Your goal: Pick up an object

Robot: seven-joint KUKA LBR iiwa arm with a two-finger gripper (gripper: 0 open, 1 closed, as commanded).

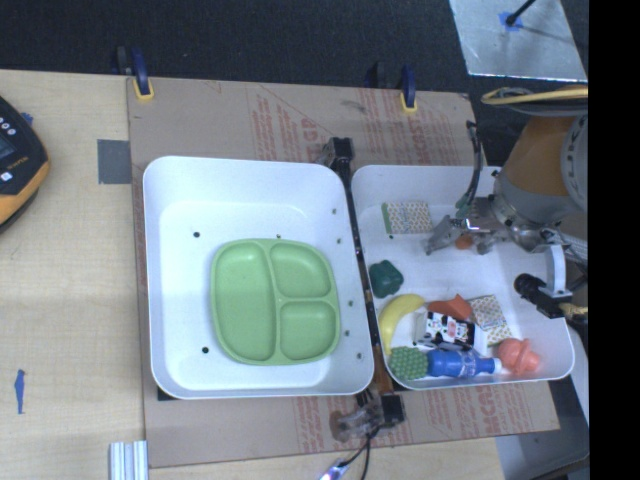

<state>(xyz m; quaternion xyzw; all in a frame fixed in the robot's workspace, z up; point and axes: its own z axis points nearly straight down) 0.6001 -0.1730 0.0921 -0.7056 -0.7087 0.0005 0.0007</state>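
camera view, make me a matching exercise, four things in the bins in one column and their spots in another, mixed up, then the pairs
Things:
1. green divided plate
2. banana
3. blue bottle
4. patterned square packet

Places:
A. near front edge of the right bin, lying on its side
B. far left part of the right bin, near the hand
C. middle of the left bin
D. right bin, just below the dark green lump

Pairs: 1-C, 2-D, 3-A, 4-B

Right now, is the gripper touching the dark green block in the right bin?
Apart. The camera view shows bare white bin floor between the gripper and the dark green block, which lies lower left of it near the bin's left wall.
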